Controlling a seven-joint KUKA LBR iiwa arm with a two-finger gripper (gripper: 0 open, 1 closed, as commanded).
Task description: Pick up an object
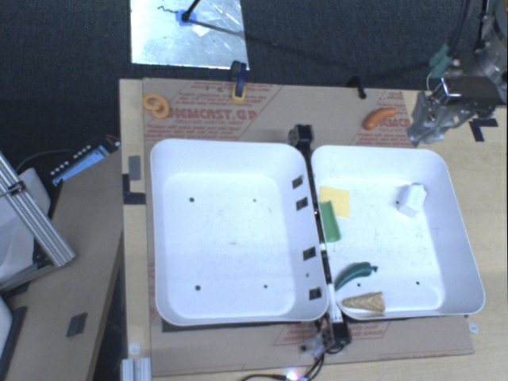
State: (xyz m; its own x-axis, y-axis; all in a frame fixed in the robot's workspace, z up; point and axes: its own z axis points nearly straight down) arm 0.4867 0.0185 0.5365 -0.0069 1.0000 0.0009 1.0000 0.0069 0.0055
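Your gripper (425, 129) hovers above the right bin's (452, 205) far rim (whether its fingers are clenched, you cannot tell); the white block (411, 199) lies nearby.

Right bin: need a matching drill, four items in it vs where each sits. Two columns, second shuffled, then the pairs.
Things:
1. yellow square
2. white block
3. dark green pepper
4. tan cone

Places:
A. front left corner of the right bin, nearest the front rim
B. towards the right wall, in the far half
C. left side in the far half, by the divider
D. left side, just behind the tan cone

Pairs: 1-C, 2-B, 3-D, 4-A
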